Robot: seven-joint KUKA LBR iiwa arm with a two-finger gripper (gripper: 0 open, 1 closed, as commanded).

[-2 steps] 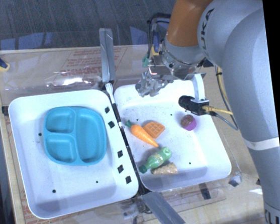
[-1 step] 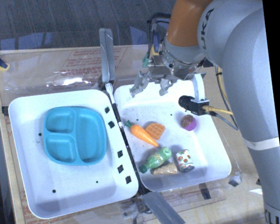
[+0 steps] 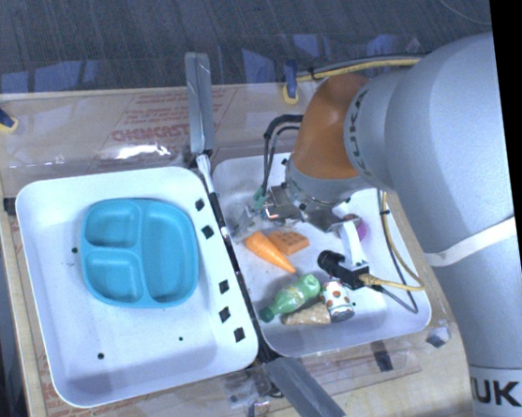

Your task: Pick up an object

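My gripper point(image 3: 264, 209) reaches down into the upper left part of the right bin point(image 3: 401, 313), under the orange-banded wrist. Just below it lie an orange carrot point(image 3: 268, 251) and a flat orange waffle-like piece point(image 3: 290, 241). Nearer the front edge, a green bottle point(image 3: 294, 297) lies on its side. A tan bread-like piece point(image 3: 305, 318) and a small red and white can point(image 3: 338, 303) sit beside it. A purple thing point(image 3: 361, 230) peeks out from behind the arm at the right. I see nothing held in the gripper.
The left bin point(image 3: 56, 304) holds a blue divided plate point(image 3: 140, 251). A raised divider point(image 3: 221, 255) with black clips separates the two bins. The bulky grey arm point(image 3: 444, 161) covers the right bin's right side.
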